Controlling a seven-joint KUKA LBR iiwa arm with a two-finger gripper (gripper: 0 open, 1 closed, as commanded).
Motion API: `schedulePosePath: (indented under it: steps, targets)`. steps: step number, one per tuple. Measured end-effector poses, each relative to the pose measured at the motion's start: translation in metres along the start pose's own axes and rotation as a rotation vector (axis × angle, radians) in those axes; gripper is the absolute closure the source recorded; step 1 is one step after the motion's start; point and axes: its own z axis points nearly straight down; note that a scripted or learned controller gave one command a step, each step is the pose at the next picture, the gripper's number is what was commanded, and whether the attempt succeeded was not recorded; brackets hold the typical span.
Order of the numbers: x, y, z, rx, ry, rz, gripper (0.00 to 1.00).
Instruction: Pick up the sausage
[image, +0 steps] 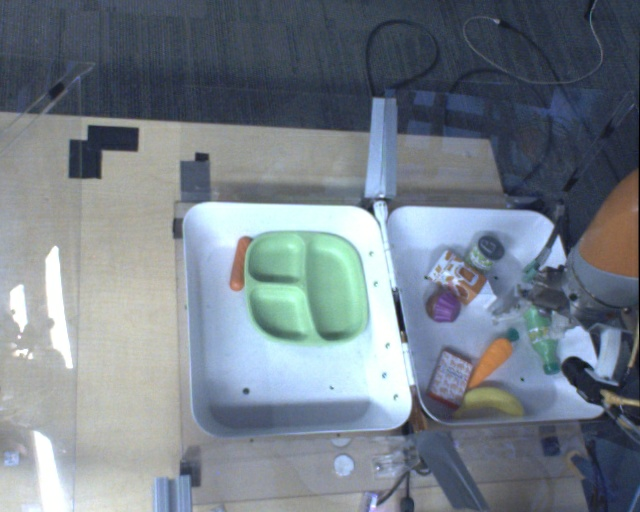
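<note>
Looking from the near edge of the bench, you first meet the two white bins side by side: the left bin (215, 395) and the right bin (420, 240). In the right bin, nearest you, a yellow banana (493, 401) lies along the near wall, with a small red carton (451, 376) just to its left and an orange carrot (490, 361) slanting up just beyond it, its green top pointing far and right. A little farther, a purple item (444, 304) sits beside a red and white packet (457, 271), and a small dark-capped jar (485, 250) lies just past that packet. Toward the right wall you can see a green bottle (541, 335), close under the arm's wrist.

The gripper (528, 293) reaches in from the right, over the right side of the right bin, near the jar and the bottle. You cannot tell whether its fingers are spread or closed; the metal parts blur together there, and nothing is clearly seen between them. The orange band (610, 235) of the arm sits at the right edge.

In the left bin, a green divided tray (305, 285) takes up the far middle. The sausage (239, 263), a thin orange-red stick, lies on the bin floor just beside the tray's left edge, running near to far, well apart from the gripper.
</note>
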Motion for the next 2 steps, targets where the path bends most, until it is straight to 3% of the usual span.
schedulePosePath:
  steps: [1, 2]
  targets:
    - [0.002, 0.003, -0.012, -0.007, 0.001, -0.002, 1.00]
    - [0.004, 0.005, -0.023, -0.014, 0.002, -0.006, 1.00]
